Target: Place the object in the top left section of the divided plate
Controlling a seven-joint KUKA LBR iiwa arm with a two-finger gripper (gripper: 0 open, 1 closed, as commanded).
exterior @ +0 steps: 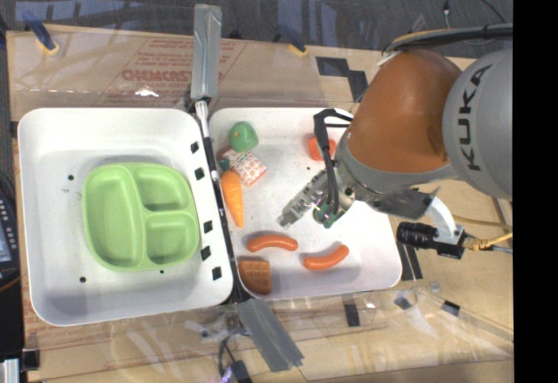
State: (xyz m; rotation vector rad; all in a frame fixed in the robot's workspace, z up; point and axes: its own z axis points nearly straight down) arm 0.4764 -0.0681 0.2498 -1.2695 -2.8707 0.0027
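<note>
Green glossy divided plate (138,217); metal gripper (301,208) over right bin (379,263), finger state unclear

Bench (105,67): cardboard-brown top under clear sheeting. Two shallow white bins directly on it, left bin (39,198), right bin (379,263), touching.

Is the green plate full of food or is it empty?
Empty. The green plate in the left bin shows bare green in all its sections. The toy carrot and sausages lie in the right bin.

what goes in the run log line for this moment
gripper: over right white bin | green divided plate: left bin, nothing on it | orange toy carrot: right bin
</note>
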